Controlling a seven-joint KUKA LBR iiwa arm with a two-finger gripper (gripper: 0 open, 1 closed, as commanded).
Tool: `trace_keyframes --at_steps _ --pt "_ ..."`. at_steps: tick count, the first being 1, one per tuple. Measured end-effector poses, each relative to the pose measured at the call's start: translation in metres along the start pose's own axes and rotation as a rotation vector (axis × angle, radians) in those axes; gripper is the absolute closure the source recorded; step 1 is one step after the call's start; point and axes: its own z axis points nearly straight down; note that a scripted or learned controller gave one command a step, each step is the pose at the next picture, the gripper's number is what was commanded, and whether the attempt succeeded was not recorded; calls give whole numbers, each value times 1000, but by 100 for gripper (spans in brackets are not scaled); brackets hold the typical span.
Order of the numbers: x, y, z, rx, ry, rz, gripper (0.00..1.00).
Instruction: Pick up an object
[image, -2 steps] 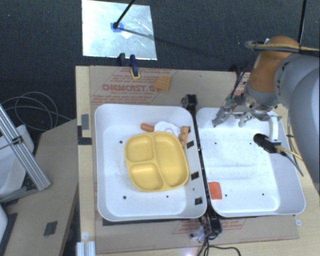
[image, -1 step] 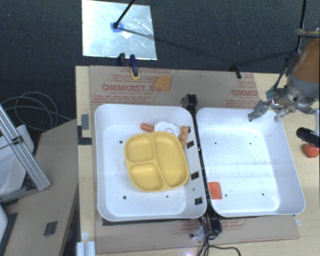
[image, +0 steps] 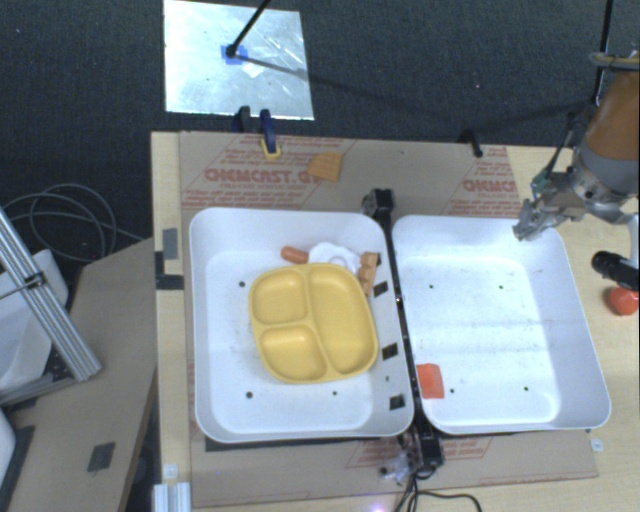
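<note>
Orange block sits in right bin near its front-left corner, gripper hovering over the far-right rim, jaws probably apart, pre-approach; next needs descent onto it.

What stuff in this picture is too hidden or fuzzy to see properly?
- The tool, camera view: small and blurry over the right bin's far corner, so open or shut cannot be told.
- White thing in the left bin: the yellow divided plate covers part of it, so its shape is unclear.
- Red thing on the bench: cut off by the right edge.
- Orange piece behind the plate: too small to identify.
</note>
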Motion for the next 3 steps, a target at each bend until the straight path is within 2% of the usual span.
trace_keyframes --at_steps 1,2,3 --pt "93 -32 -150 -6 4 -7 100" --pt "60 -79 -348 -14 -2 6 100" --pt "25 -92 -84 19 5 7 100"
